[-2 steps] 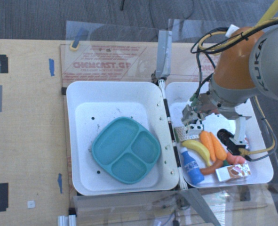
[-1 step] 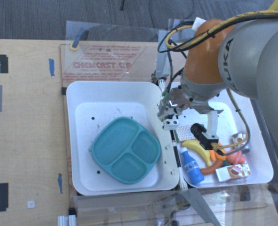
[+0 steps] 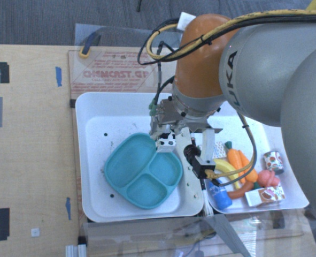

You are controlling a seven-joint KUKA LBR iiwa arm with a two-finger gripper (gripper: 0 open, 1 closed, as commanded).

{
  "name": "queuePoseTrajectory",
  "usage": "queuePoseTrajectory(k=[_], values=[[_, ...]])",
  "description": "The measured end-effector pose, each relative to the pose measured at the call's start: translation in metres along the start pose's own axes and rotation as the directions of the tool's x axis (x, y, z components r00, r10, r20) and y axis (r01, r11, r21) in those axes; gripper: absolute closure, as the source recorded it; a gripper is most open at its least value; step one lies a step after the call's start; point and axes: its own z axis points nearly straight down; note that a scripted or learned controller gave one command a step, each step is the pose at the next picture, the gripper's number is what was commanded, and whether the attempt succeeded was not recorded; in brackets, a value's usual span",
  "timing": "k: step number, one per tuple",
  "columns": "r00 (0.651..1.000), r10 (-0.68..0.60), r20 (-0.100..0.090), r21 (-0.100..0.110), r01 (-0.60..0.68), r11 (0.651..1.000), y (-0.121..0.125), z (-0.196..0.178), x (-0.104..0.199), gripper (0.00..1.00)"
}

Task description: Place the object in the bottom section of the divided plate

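grey arm [image 3: 264, 58] overhead — fingers' state can't be told; teal divided plate [image 3: 143, 170] lies diagonally, upper-left to lower-right.

The scene is seen from one camera fixed above the pale wooden bench [image 3: 29, 159], looking down at a slant. Both shallow white plastic bins are taken in: the left bin [image 3: 88, 143] fully, the right bin [image 3: 299, 199] partly. The large grey and orange arm [image 3: 238, 63] is seen near the lens, entering from the right.
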Motion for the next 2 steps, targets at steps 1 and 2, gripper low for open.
queuePoseTrajectory(k=[1,2], values=[[0.997,0.071,0.001,-0.001,-0.071,0.997,0.034,-0.048,-0.055,1.00],[0.968,-0.250,-0.001,0.002,0.250,0.968,0.007,0.045,-0.010,1.00]])
